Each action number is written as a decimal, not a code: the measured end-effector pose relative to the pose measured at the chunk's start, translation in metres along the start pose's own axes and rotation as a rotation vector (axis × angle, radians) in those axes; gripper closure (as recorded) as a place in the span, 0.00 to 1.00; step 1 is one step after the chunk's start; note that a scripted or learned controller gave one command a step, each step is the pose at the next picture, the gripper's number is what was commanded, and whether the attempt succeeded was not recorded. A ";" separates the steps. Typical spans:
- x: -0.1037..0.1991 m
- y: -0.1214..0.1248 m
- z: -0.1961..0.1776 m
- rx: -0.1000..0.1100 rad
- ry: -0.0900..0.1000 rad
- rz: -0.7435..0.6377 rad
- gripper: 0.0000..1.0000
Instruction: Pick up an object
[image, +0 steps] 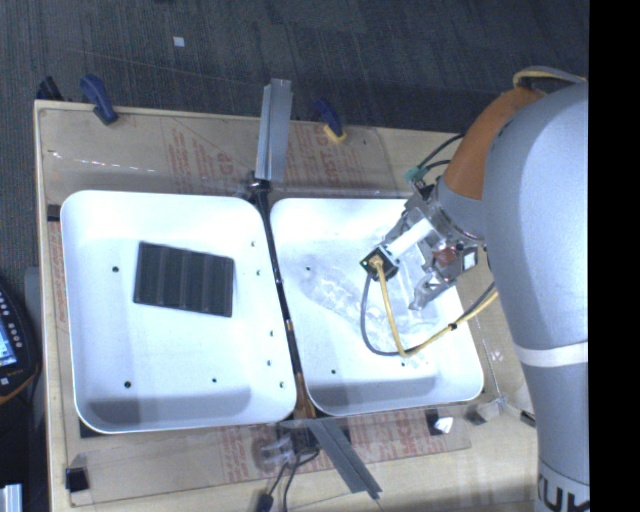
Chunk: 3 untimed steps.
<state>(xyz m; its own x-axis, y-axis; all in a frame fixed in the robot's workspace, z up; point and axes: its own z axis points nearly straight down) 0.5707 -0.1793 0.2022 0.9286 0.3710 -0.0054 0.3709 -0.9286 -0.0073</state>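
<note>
A: Where was the end effector (420, 290)?

B: Low over the right bin (330, 395), toward its right side, arm (545, 250) reaching in from the right. Yellow and black cables (385, 335) looped off the wrist down into the bin.

A: Grasping anything?

B: Can't tell. Its state wasn't readable from that angle.

A: Objects?

B: Dark ribbed rectangular pad (184, 279) lay flat in the left bin (90, 400), upper-left of centre, well apart from the end effector. Right bin had something clear and crinkled, looked like transparent plastic (335, 290), on its floor just left of the end effector. Too faint to identify further.

A: Desk (150, 150)?

B: Both bins side by side on it, blue clamps (98, 98) at the far edge.
</note>
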 end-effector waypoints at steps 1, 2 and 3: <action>0.001 -0.002 -0.009 0.005 -0.003 -0.010 1.00; 0.017 0.015 -0.062 -0.008 0.002 -0.604 1.00; 0.067 -0.013 -0.160 -0.008 0.004 -0.678 1.00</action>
<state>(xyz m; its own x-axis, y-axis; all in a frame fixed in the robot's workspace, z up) 0.6295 -0.1432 0.3617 0.4903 0.8716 0.0010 0.8716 -0.4903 -0.0004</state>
